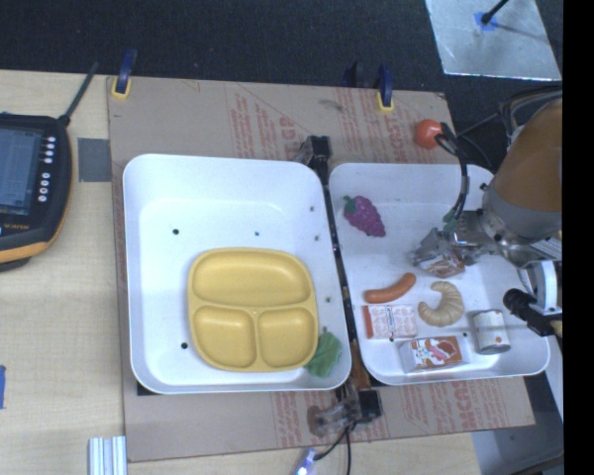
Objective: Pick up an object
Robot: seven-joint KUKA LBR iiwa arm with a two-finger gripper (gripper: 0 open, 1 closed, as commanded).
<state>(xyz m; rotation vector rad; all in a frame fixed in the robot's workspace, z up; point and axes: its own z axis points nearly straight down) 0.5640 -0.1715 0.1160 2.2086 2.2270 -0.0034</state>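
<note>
Nearest you, along the right bin's (376, 178) front edge, lies a red-and-white packet (435, 353), its long axis running left to right, below the gripper (438, 255) and well apart from it. Beside that packet sits a small metal can (489, 331), on its side, below and to the right of the gripper. Closer in, you have a croissant (442, 303) curved like an arch just below the gripper, and a sausage (390, 288) just below and to its left, long axis tilted, right end raised toward the gripper. A second small packet (390, 321) lies under the sausage. A bunch of purple grapes (364, 215) sits up and to the left. The gripper hangs low in the bin; you cannot tell its state. Far left, the other bin (158, 196) holds a yellow 3-compartment tray (253, 308) with a green item (325, 355) at its corner.
</note>
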